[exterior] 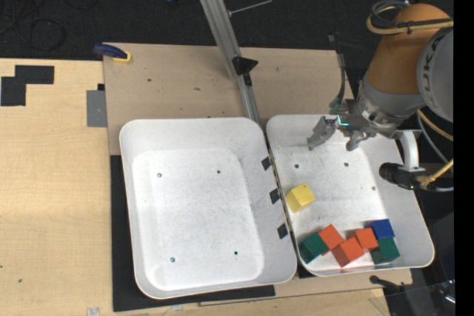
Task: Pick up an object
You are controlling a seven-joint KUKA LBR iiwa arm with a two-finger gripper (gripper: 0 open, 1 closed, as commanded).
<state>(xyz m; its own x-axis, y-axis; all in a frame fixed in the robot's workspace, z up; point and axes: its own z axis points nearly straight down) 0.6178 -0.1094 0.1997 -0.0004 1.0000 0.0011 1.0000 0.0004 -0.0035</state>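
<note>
Left bin point(148, 137): smooth white plastic, shallow, rounded corners, sits flat on the wooden desk point(52, 181). Right bin point(296, 131) holds the pick candidates: yellow block point(301, 197) alone near the left wall, easiest target I'd say; green, orange and blue blocks point(351, 243) bunched at the near edge, touching. Claw point(335, 135) hangs over the far end, fingers spread, pinching nothing, well apart from every block.

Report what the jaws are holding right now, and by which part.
Nothing: the gripper hangs open above the right bin, with no block between its jaws.
</note>
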